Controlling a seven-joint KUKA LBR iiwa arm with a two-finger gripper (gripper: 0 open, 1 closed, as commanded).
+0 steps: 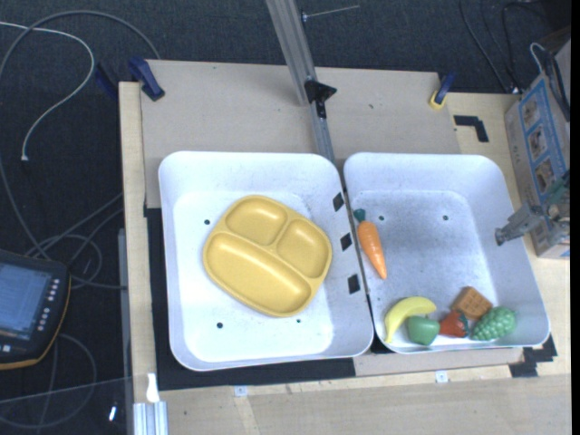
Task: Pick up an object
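Note:
Several toy foods lie in the right bin (426,175). An orange carrot (371,247) rests along its left wall. At the front lie a yellow banana (405,313), a green apple (422,330), a small red piece (452,324), a brown waffle-like piece (472,301) and a green bunch of grapes (494,323). My gripper (509,232) pokes in at the bin's right rim, above and to the right of the food pile, with nothing seen in it. It stands well apart from every object.
The left bin (181,188) holds a yellow divided plate (267,255). A metal pole (294,34) rises behind the bins. A printed box (544,134) stands at the far right, and blue and yellow clamps sit at the bench's back corners.

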